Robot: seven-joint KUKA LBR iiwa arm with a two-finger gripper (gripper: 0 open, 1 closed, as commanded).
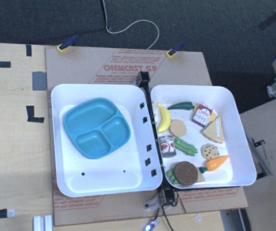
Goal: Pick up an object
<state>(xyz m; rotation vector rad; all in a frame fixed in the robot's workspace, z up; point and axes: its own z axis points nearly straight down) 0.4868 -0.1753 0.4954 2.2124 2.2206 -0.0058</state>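
The toys for picking lie in the right bin: a banana beside the dividing wall, a can just below it, and a carrot next to a burger. The left bin holds a blue plate. Whether the pincer is released or clenched cannot be told.

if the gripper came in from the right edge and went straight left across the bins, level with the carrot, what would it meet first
Likely the right bin's wall. If it is high enough to clear that, the carrot comes next. Height cannot be judged from this view.
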